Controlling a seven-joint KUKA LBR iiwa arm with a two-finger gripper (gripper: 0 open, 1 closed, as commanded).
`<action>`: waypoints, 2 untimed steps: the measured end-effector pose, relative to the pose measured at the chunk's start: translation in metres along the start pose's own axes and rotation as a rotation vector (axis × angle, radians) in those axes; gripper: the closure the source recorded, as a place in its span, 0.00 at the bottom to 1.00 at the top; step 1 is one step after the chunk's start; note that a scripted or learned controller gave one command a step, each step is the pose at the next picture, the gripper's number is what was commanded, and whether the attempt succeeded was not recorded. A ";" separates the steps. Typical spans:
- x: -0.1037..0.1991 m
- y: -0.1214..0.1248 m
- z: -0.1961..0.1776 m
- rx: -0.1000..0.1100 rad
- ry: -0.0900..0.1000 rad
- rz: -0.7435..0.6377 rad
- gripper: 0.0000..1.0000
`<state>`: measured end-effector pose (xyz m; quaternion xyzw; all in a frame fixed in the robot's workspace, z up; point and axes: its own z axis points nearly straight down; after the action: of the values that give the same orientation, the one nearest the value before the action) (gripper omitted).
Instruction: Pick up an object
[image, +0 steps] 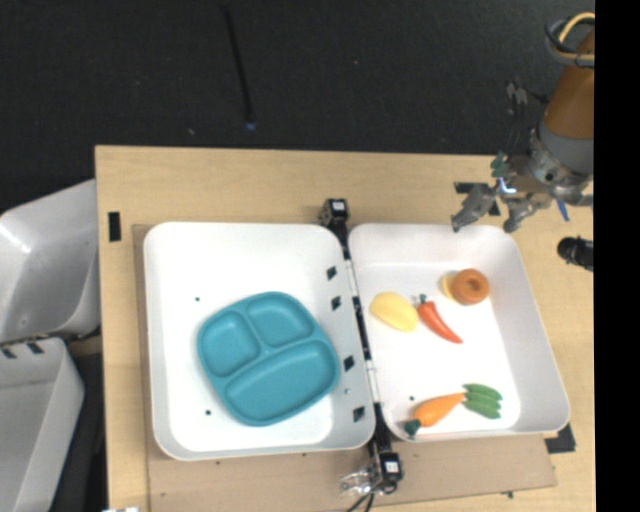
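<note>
Underneath, a tan wooden bench (250, 185) bears both white bins (165, 330).

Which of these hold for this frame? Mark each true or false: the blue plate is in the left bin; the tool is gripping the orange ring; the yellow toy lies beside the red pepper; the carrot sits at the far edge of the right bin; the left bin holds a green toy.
1. The blue plate is in the left bin. True.
2. The tool is gripping the orange ring. False: it hovers over the far rim of the right bin, apart from the ring.
3. The yellow toy lies beside the red pepper. True.
4. The carrot sits at the far edge. False: it lies near the near edge.
5. The left bin holds a green toy. False: it is in the right bin, by the carrot.
</note>
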<state>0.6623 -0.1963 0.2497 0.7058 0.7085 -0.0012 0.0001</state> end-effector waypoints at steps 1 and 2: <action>-0.004 -0.001 0.042 0.001 0.000 0.004 0.00; -0.002 -0.001 0.084 0.000 0.000 0.003 0.00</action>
<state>0.6608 -0.1983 0.1653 0.7068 0.7075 -0.0013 0.0001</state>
